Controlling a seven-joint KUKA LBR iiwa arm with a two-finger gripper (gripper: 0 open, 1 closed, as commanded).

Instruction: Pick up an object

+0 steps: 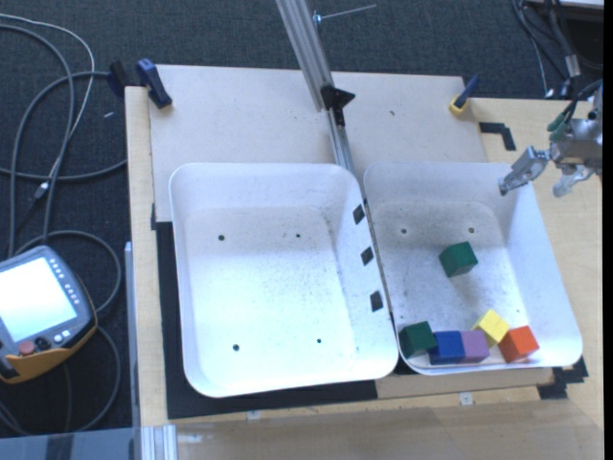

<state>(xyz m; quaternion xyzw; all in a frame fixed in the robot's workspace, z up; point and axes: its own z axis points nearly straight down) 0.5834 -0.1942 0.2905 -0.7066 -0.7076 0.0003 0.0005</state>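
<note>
1. A pale wooden tabletop (249,113) stands on dark carpet, with cables trailing on the floor and a teach pendant (38,305) lying far off to one side.
2. Two shallow white bins sit side by side; the hand (539,173) hovers over the far outer rim of the right bin (536,247), its two fingers spread apart with nothing between them.
3. Below the hand and toward the bin's middle, a green cube (458,258) sits alone, clear of the rest.
4. Farther off, along the near wall, cluster a dark green cube (417,338), blue cube (446,345), purple cube (474,344), yellow cube (492,326) and orange cube (518,342).
5. This looks like the approach step: next, centre over the lone green cube, descend, close.
</note>
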